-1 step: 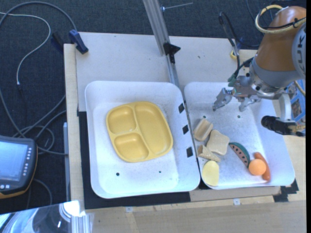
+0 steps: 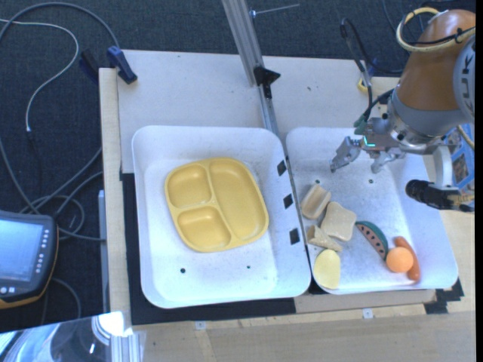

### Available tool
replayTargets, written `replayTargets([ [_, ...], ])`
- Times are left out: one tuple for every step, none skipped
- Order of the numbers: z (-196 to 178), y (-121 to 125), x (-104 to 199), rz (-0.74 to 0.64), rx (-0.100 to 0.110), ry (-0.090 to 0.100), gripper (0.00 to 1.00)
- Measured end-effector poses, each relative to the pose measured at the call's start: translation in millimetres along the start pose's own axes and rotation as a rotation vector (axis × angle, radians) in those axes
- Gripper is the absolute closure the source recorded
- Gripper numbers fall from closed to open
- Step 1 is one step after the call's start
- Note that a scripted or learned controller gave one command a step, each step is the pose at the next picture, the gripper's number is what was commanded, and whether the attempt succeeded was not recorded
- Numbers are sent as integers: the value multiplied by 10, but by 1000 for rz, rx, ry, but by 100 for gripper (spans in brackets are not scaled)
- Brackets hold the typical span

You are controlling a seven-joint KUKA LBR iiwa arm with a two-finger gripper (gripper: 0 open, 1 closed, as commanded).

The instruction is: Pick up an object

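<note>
Claw [image 2: 361,154] position noted over the upper part of the right bin [image 2: 423,277], at the end of the grey arm [image 2: 434,74] with its orange band, which enters from three o'clock. Two pale fingers [image 2: 343,155] can be seen splayed toward nine o'clock, standing apart with nothing between them; the claw holds no object.

Candidate objects all lie in the lower half of the right bin, from the claw at roughly five to seven o'clock. Nearest is a cluster of tan bread-like pieces [image 2: 332,221]: one wedge at the cluster's eleven o'clock, a squarer slice beside it, and a smaller piece beneath, the three touching or overlapping. Just below them, at six o'clock, sits a pale yellow round piece [image 2: 327,268] against the bin's lower wall. Toward four o'clock of the cluster lies a watermelon-like slice [image 2: 372,237] with a green rind, its long axis running from ten o'clock to four o'clock. Just beyond it rests an orange ball [image 2: 399,259], touching a carrot-like stick [image 2: 408,256] whose long axis runs from eleven to five o'clock.

Judgement: the claw is well clear of every item, and the coming move calls for travel toward six o'clock and a descent; the bread cluster is the shortest reach.

Left bin [image 2: 151,225] carries a yellow divided tray [image 2: 216,202], well apart from the claw at eight o'clock.

Writing: none legible on the desk [image 2: 189,81], bins or arm.
</note>
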State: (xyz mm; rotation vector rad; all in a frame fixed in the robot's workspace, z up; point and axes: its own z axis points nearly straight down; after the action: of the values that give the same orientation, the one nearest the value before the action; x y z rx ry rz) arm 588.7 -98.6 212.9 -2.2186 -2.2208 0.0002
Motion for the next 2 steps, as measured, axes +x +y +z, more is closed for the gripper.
replayTargets([
  [552,10,-95,2,6,0,0],
  [1041,-94,-63,1,7,1,0],
])
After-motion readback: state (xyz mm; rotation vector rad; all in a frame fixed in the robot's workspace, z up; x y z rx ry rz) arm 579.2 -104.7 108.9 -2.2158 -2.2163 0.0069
